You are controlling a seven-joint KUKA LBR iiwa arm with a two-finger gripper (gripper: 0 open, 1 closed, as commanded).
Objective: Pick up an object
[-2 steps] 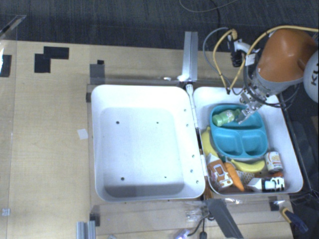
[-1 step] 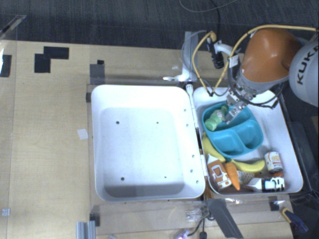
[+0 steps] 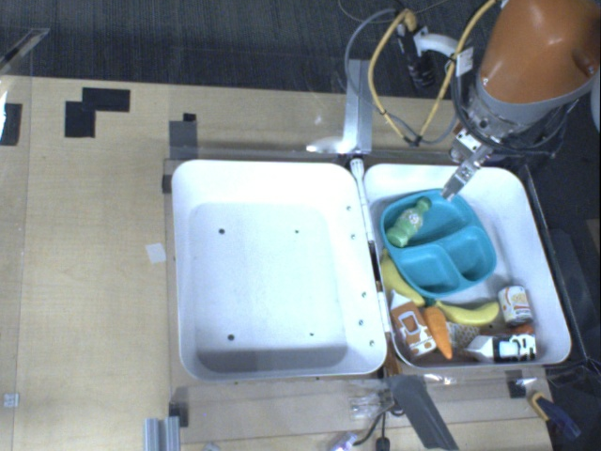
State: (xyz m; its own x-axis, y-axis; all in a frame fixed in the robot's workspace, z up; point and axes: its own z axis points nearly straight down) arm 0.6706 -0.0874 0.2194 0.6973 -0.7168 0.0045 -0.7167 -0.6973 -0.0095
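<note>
Green bottle [image 3: 408, 222] in blue divided tray [image 3: 465, 261]
It is seen left and nearer of the gripper [image 3: 454, 184] (finger state cannot be told), long axis slanting.

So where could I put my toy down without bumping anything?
The left bin is bare white floor from wall to wall. In the right bin, a bare strip runs along the right wall beside the blue tray. Its near end is crowded: banana, carrot, can.

Labels on can [image 3: 515, 304], carton [image 3: 409, 327] — too blurred, unreadable.
</note>
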